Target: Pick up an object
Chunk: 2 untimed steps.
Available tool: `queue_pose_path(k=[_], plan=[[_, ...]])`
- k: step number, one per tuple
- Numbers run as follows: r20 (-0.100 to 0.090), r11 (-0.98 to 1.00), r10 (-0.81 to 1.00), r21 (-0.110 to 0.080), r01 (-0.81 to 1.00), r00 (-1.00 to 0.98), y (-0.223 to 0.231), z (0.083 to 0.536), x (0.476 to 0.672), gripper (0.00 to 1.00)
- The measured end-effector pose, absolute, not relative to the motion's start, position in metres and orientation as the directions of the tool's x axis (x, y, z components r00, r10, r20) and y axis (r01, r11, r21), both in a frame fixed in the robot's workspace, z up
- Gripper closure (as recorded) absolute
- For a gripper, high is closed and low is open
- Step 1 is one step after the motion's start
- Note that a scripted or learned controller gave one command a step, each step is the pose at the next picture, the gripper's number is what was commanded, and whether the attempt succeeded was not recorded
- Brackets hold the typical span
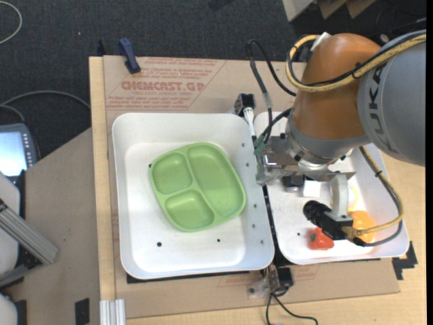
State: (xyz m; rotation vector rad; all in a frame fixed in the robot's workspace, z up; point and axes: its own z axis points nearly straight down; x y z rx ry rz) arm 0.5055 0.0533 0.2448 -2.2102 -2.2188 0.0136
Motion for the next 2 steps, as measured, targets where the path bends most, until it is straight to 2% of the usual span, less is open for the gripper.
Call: queue_pose_path(k=[1, 2], plan=[[0.002, 0.0, 1.0, 0.019, 1.0, -0.001, 0.029, 0.4256, 0.4796, 1.0], [-0.001, 0.001, 1.0, 0.005, 1.0, -0.001, 0.0307, 0.4268, 0.4802, 1.0]])
